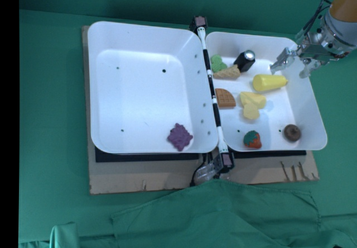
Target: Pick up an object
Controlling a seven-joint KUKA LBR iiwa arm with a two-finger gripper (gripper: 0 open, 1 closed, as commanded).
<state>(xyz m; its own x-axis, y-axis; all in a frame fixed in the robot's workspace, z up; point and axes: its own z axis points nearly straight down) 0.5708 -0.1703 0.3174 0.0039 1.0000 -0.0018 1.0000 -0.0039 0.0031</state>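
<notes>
A fold of green cloth lay nearest the camera along the lower edge of the frame, over the green-covered table. Above it, two white bins sat side by side on a cardboard sheet. The left bin held a single purple grape-shaped piece in its lower right corner. The right bin held the remaining candidates: a green item and a tan wedge at upper left, a black can beside them, a waffle-like piece, a yellow pear-shaped piece, yellow cheese-like blocks, a strawberry and a brown doughnut along the lower side. The pincer hung at the upper right of the frame, over the upper right part of the right bin, its two fingers spread apart with nothing between them. The yellow pear-shaped piece lay nearest, just below and left of the fingertips. No object was off the bin floor. By this evidence the task stood at the approach stage: descent, closure and lift all remained.
</notes>
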